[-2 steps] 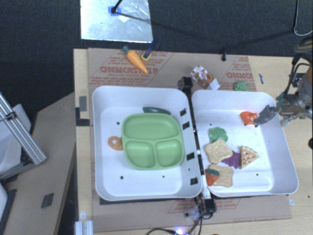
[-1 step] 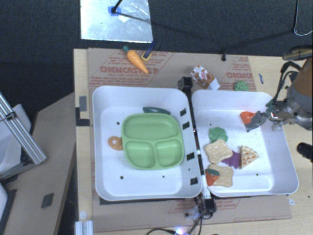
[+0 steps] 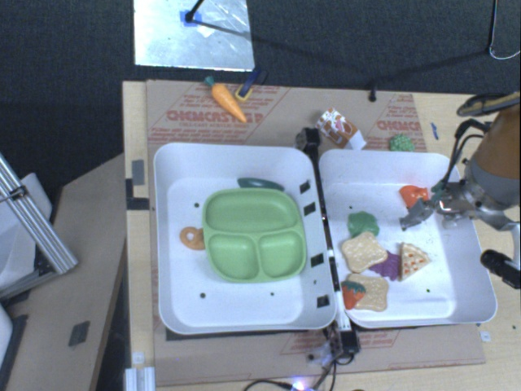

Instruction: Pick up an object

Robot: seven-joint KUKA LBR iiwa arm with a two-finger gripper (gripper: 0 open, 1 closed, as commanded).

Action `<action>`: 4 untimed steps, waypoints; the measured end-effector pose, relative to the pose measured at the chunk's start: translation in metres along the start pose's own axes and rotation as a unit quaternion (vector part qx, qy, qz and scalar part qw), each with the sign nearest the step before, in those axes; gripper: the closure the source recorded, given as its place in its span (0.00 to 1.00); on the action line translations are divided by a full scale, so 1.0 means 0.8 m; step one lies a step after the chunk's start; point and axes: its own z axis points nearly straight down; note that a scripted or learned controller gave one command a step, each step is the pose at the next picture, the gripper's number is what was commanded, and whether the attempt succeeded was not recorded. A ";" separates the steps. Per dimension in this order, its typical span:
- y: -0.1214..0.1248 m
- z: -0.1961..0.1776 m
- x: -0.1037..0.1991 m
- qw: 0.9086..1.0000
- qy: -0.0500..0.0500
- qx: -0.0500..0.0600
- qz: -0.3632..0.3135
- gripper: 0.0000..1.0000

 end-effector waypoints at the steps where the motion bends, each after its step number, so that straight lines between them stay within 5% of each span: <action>1: 0.001 0.077 0.006 1.000 0.000 0.001 0.000 0.00; 2: 0.001 0.108 0.007 1.000 0.000 0.000 0.000 0.00; 3: 0.002 0.093 0.006 1.000 -0.001 -0.002 0.000 1.00; 4: 0.002 0.020 -0.006 1.000 -0.001 -0.004 0.001 1.00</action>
